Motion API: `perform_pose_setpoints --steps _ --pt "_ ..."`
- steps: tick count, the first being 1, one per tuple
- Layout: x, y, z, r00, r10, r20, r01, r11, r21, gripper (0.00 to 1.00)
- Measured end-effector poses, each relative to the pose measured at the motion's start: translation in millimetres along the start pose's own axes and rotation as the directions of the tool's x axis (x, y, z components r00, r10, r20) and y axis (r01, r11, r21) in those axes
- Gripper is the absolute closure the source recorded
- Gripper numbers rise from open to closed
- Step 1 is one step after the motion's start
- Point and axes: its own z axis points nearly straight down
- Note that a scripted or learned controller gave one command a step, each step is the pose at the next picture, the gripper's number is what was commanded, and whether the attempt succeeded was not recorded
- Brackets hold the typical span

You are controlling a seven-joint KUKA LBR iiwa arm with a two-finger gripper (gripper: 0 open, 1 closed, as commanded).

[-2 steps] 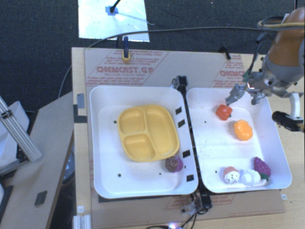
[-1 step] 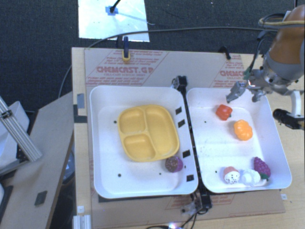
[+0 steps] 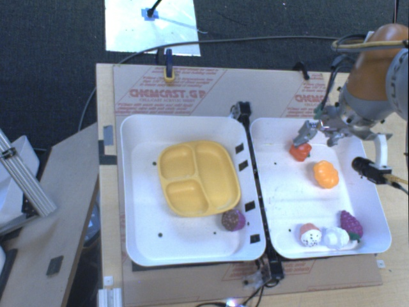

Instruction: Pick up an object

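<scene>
My gripper hangs over the back of the right bin, open, with nothing between its fingers. One fingertip is just above a small red and orange toy on the bin floor. An orange fruit lies a little nearer and to the right. Purple grapes, a white and red toy and a white item sit along the bin's front right edge.
The left bin holds a yellow divided plate and a purplish ball at its front right corner. A black divider with clips separates the bins. A black part of the arm overhangs the right bin's right rim.
</scene>
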Motion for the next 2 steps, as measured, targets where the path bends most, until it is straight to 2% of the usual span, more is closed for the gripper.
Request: perform_pose_setpoints --steps 2 --pt "8 -3 97 1.000 0.003 0.000 -0.003 1.000 0.001 0.00"
